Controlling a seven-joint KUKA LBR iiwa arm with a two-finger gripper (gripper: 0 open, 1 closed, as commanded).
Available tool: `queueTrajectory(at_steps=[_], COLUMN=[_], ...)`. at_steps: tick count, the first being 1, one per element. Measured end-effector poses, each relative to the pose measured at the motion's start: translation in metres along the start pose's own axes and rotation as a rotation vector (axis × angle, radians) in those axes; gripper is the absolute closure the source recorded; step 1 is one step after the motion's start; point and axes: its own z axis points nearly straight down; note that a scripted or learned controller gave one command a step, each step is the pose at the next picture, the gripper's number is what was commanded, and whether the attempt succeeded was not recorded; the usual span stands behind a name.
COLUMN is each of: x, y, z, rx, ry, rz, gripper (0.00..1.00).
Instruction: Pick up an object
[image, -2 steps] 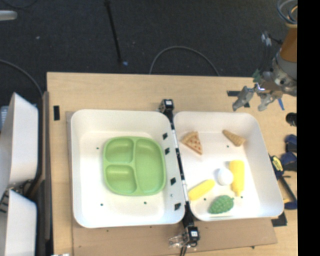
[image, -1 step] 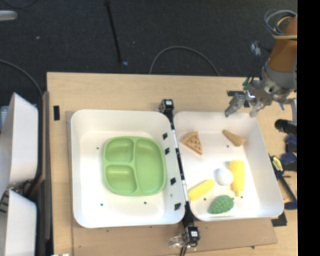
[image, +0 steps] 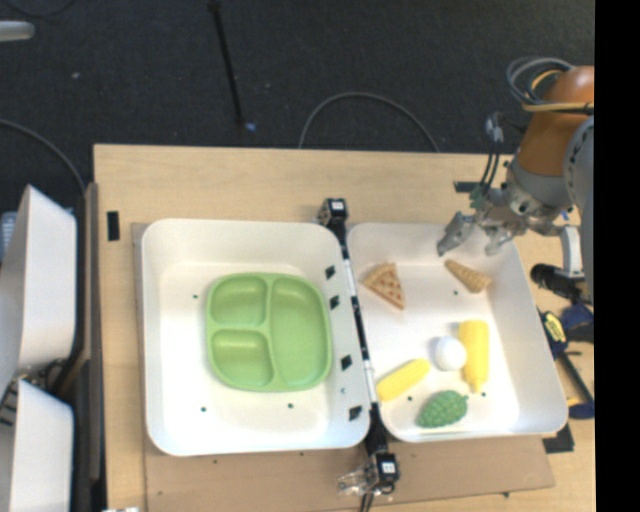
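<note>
Your pincer (image: 474, 238) hangs with its two fingers spread apart and nothing between them, over the far edge of the right bin (image: 530, 330). Just below it lies the cone-shaped pastry (image: 467, 275), untouched. The waffle wedge (image: 385, 285) sits to its left, the white ball (image: 448, 352) farther below.

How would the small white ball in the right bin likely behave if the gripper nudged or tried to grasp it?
The white ball looks round and smooth, so it would probably roll at a nudge, though the yellow corn cob beside it may block one side. Its curved surface might slip from the gripper unless the grasp is centred. Being small, it is probably light.
</note>
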Motion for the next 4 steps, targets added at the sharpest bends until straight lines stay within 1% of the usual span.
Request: queueTrajectory(at_steps=[1,2,3,4], x=[-0.001,-0.002,0.000,-0.002], y=[0.000,0.002,-0.003,-0.002], z=[0.051,0.036,-0.012,-0.048], rx=[-0.001,-0.008,-0.009,-0.008], ry=[-0.001,-0.005,0.000,0.000], rz=[-0.002,-0.004,0.000,-0.002], gripper=[0.00,1.00,1.00,1.00])
